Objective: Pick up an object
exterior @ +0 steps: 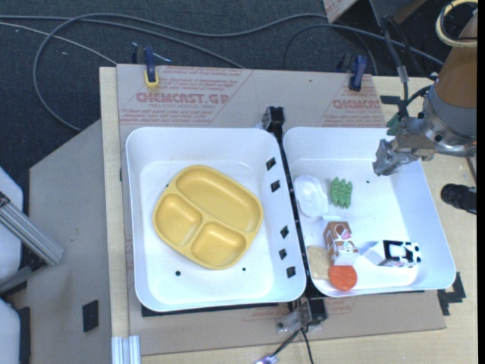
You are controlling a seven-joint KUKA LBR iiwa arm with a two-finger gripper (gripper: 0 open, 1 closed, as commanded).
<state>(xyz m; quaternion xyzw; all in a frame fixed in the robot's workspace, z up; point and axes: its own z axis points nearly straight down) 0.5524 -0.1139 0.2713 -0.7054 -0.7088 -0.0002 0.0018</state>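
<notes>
Several small objects lie in the right bin (424, 203): a green ridged piece (342, 192), a white lump (310, 196), a small carton with a red and white print (340, 240), an orange-red round piece (343, 277), a pale flat piece (320, 258) and a black-and-white patterned block (399, 253). My gripper (385, 160) hangs over the bin's upper right part, above and to the right of the green piece, apart from all of them. Nothing shows between its tips.
The left bin (144, 203) holds a yellow divided plate (208, 216). A black divider with clips (279, 196) runs between the bins. Blue clamps (151, 63) (357, 72) hold the board at the back. Cables trail behind the bench.
</notes>
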